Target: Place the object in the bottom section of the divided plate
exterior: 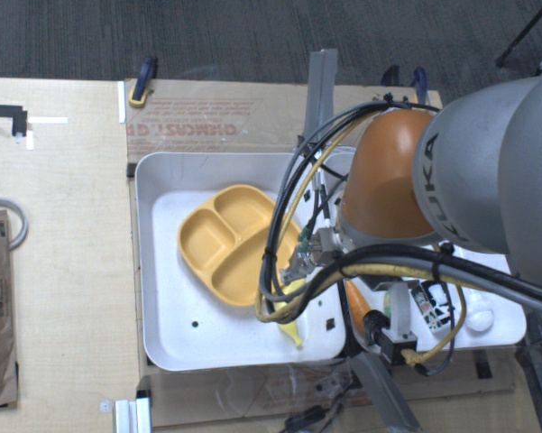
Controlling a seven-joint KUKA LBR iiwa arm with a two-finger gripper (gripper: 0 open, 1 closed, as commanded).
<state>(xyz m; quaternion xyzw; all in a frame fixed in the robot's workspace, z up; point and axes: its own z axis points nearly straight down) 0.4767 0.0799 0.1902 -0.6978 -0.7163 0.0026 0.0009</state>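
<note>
The arm [406, 188] hangs over the plate's [230, 242] lower right edge, its cables hiding the gripper, so grip cannot be told; the yellow object [293, 332] lies just off the plate on the bin [162, 269] floor and risks being nudged further away.

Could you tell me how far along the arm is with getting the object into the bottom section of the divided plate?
Nothing looks done yet: the yellow-orange divided plastic plate in the left white bin has nothing lying in its visible sections. In hand: the grey arm with the orange band hangs over the plate's right edge, cables hiding the gripper. A yellow object peeks out below the cables, on the bin floor near the plate. The placing remains.
</note>
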